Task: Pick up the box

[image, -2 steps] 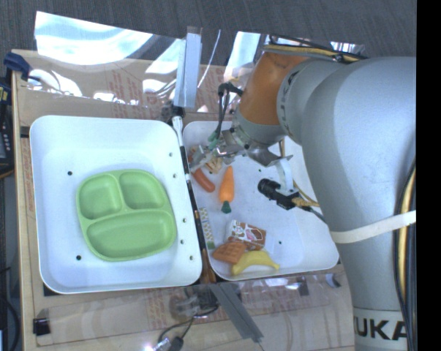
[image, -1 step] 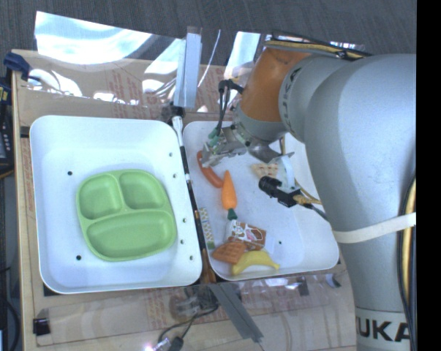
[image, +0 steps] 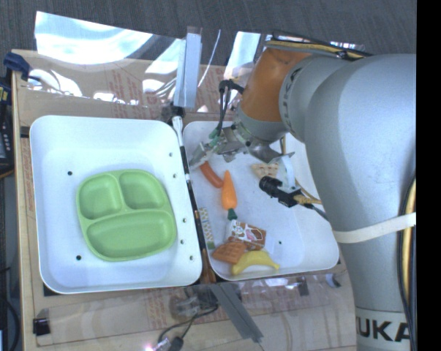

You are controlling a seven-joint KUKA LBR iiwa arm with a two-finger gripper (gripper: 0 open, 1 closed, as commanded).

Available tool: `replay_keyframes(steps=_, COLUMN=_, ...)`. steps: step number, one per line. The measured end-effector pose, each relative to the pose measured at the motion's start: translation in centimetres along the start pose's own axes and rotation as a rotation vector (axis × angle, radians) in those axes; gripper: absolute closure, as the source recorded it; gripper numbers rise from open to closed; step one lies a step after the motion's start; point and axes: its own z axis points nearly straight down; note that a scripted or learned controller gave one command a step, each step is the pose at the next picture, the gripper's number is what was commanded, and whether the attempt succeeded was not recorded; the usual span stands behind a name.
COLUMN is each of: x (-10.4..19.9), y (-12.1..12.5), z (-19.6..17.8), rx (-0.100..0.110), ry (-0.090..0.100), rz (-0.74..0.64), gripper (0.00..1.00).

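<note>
The grey arm point(image: 359, 167) is reaching in from three o'clock and is covering much of the right bin point(image: 319, 251), with its orange band point(image: 268, 86) sitting near the bin's twelve o'clock edge. The gripper point(image: 216, 146) is hanging low over the bin's eleven o'clock corner, just beside the divider between the two bins; whether it is released, clenched or grasping anything cannot be told from this angle, as the metal parts are blurring together. The box point(image: 247, 234), a small printed carton, is lying flat toward the six o'clock part of the right bin, well apart from the gripper. A carrot point(image: 229, 194) is lying at about twelve o'clock from the box, with a small orange sausage point(image: 210, 174) just beyond it toward eleven o'clock. A waffle point(image: 230, 251) is touching the box at its seven o'clock side, and a banana point(image: 255, 264) is curving along beneath it at six o'clock. The left bin point(image: 52, 152) is holding a green divided plate point(image: 125, 214) near its centre.
</note>
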Motion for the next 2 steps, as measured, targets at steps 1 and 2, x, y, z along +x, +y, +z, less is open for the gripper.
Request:
replay_keyframes(steps=1, x=0.06, y=0.07, z=-1.0, rx=-0.001, ry=0.002, rz=-0.001, gripper=1.0)
replay_keyframes(steps=2, x=0.07, y=0.06, z=-0.99, rx=-0.001, ry=0.002, rz=-0.001, gripper=0.0)
